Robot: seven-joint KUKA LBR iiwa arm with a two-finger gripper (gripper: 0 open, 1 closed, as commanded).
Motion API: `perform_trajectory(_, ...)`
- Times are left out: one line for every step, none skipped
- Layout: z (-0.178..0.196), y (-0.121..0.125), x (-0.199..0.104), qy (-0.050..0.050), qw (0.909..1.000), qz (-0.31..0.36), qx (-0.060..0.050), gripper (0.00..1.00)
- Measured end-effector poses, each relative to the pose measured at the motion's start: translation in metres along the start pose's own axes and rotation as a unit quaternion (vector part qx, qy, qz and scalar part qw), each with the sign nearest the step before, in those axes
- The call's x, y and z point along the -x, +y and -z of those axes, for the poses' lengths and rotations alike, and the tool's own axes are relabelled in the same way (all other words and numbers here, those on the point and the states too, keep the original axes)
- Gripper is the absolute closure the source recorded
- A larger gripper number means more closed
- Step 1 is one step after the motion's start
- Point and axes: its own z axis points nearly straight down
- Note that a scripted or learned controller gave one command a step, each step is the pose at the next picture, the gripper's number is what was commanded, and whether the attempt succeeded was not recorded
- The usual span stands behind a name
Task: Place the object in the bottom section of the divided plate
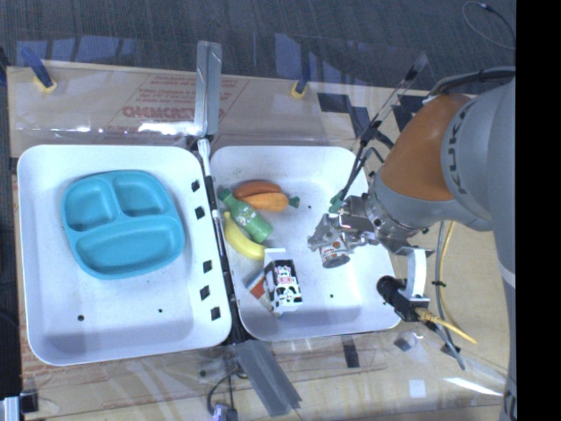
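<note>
The claw [333, 246] is hovering low in the right white bin [368, 305]; whether it is spread is unclear. The toys are lying left of it, the blue divided plastic plate [125, 222] well apart. A blind close is risking an empty grab.

- Red print runs across a clear sheet [166, 103] on the surface behind the left bin; it stands reversed and too faint to read.
- Dark letters on the grey arm [459, 160], beside its orange band, read as part of "KUKA".
- The small carton [282, 285] bears black-and-white print, illegible.
</note>
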Motion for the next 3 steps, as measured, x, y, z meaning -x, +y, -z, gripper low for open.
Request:
perform_trajectory(-0.012,-0.023,-0.091,-0.001,0.9976,0.069,-0.001,1.0)
perform_trajectory(-0.012,-0.038,-0.178,-0.002,0.9995,0.032,0.0,1.0)
perform_trajectory(0.042,0.039,-0.253,-0.002,0.9996,0.03,0.0,1.0)
